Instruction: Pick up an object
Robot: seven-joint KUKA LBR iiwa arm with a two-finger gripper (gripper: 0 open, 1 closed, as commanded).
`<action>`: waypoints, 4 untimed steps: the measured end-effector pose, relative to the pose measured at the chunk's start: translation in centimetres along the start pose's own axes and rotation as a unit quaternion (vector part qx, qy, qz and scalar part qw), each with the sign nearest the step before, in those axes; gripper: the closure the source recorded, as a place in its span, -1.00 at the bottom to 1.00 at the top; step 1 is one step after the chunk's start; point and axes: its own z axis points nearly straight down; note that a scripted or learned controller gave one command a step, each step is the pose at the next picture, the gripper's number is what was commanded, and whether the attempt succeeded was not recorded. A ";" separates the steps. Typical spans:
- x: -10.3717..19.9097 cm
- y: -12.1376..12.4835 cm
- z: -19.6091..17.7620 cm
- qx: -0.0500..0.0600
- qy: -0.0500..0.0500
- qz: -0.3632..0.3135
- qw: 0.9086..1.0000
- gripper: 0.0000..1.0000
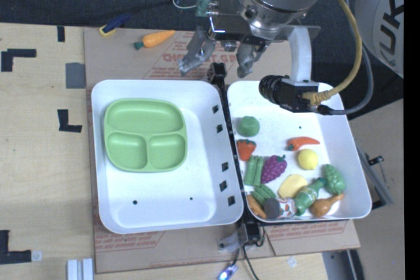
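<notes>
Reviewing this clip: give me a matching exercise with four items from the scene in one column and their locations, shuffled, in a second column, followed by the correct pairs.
Things:
1. green divided plate
2. purple grapes
3. toy carrot
4. gripper

Places:
A. on the cardboard beyond the bins
B. in the left bin
C. above the far ends of the bins
D. in the right bin, among other toy foods

Pairs: 1-B, 2-D, 3-A, 4-C

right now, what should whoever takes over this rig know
Gripper: open, nothing between its fingers, raised over the far edge where the two bins meet.
Right bin: toy food piled at its near end, including purple grapes, a lemon and a red chili.
Left bin: holds a green divided plate.
Toy carrot lies on the bench beyond the bins.
Done: nothing picked.
Left: the whole pick.
</notes>
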 end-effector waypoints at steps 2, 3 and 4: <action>6.5 1.3 -4.3 -0.004 0.000 0.002 1.000 1.00; 7.1 -0.5 5.0 0.003 -0.003 0.004 1.000 1.00; 1.9 -3.5 15.6 0.005 -0.004 0.007 1.000 1.00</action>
